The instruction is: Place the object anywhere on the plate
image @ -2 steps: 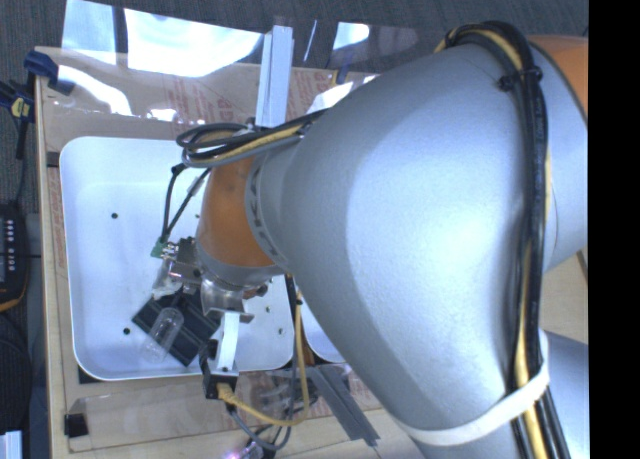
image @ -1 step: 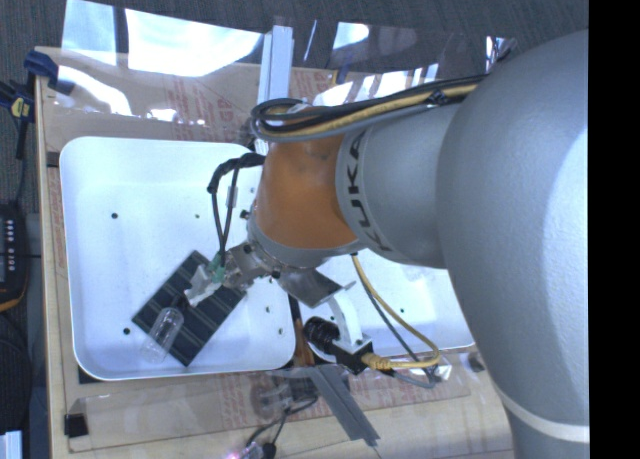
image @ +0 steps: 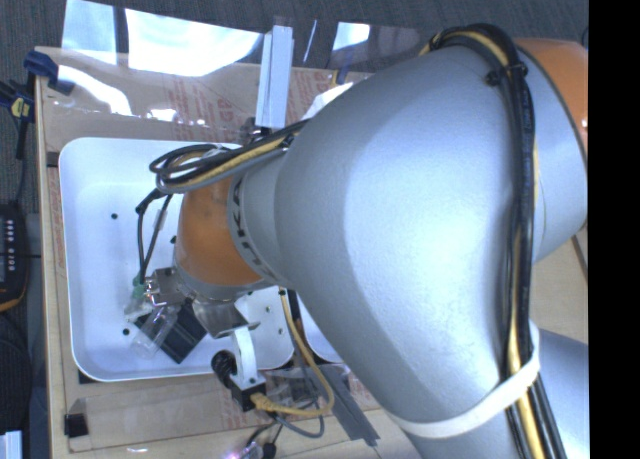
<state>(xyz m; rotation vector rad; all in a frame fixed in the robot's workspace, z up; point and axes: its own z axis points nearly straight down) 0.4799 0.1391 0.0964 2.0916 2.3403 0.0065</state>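
Observation:
The grey arm with its orange band reaches down into the left white bin. My gripper hangs low over the bin's near left corner, its black body tilted toward the floor of the bin. A small pale, partly clear thing lies right at the gripper's tip, touching or nearly touching it. Whether it sits between the fingers is too cluttered to tell. Black and yellow cables loop over the wrist.
The arm's large grey upper link covers the middle and right of the view, hiding most of the right bin. A clear plastic panel stands behind the bins. The wooden bench edge runs along the left.

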